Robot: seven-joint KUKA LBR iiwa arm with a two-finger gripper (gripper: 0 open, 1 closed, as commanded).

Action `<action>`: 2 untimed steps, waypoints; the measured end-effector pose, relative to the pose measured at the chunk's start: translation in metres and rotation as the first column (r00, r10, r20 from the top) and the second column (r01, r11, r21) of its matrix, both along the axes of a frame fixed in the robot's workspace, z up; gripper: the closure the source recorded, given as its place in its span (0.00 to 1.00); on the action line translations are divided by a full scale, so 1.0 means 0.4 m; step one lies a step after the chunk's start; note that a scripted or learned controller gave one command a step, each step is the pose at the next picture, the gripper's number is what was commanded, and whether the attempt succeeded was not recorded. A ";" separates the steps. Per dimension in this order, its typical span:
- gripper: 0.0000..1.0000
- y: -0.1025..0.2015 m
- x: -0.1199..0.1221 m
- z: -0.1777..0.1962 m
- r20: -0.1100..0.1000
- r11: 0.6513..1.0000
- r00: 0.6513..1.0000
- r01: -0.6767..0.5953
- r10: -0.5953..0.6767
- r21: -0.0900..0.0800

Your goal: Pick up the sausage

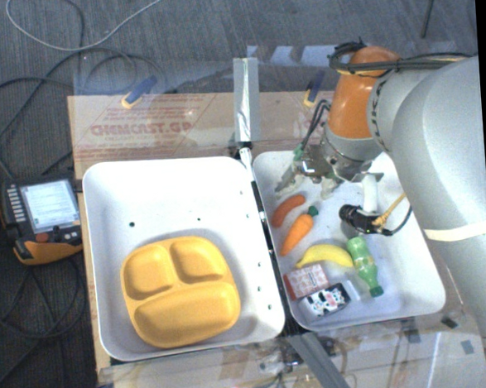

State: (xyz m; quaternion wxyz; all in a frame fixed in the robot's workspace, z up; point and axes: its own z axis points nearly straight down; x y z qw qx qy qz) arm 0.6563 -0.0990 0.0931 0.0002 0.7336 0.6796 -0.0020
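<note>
While the sausage (289,206) lies untouched in the right bin (416,301) beside the carrot (297,232), the claw (308,169) hovers just above it, fingers apart and empty, so the grasp remains undone.

hand (308,174) above sausage (289,207) | carrot (296,232) beside | right bin (416,301)
</note>
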 end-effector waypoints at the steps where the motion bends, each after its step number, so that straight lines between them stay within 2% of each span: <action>1: 1.00 0.000 -0.001 0.016 -0.004 1.000 1.000 -0.002 0.002 -0.002; 2: 0.00 0.000 -0.001 0.016 -0.004 1.000 1.000 -0.002 0.002 -0.002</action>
